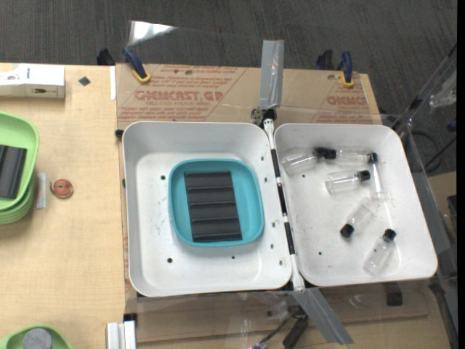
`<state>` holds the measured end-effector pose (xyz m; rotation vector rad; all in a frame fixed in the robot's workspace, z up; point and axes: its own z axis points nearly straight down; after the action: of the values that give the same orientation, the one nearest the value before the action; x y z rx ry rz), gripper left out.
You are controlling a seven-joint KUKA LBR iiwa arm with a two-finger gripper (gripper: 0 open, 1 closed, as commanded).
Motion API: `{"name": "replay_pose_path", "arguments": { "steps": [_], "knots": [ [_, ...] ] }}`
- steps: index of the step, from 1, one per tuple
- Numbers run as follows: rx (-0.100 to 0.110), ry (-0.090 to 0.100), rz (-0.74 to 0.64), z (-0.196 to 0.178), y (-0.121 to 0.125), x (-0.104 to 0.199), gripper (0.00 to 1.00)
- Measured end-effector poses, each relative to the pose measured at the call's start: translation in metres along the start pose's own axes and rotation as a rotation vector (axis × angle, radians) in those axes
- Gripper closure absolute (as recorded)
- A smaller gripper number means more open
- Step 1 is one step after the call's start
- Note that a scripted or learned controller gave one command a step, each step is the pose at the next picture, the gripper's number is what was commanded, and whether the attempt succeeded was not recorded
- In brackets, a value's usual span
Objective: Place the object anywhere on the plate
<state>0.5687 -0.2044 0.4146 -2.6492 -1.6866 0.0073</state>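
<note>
Clear, black-capped vials (349, 181) lay scattered in the right bin (314, 227), none on the teal plate (251, 202) in the left bin (145, 217) — best to pick one lying apart, gripped across its slippery body, and release it low over the plate.

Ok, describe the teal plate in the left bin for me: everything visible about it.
The teal plate is a rounded-square dish, apparently plastic, with a raised rim. It lies flat near the middle of the left white bin, resting on the bin floor. A dark ribbed rectangular insert of four ridges sits in its centre. None of the clear vials is on it; they lie in the right bin.
</note>
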Motion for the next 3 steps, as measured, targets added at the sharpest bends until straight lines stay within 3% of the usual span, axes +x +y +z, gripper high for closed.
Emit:
{"name": "replay_pose_path", "arguments": {
  "steps": [3],
  "knots": [
    [0.0,0.0,0.0,0.0,0.0,0.0,0.0]
  ]
}}
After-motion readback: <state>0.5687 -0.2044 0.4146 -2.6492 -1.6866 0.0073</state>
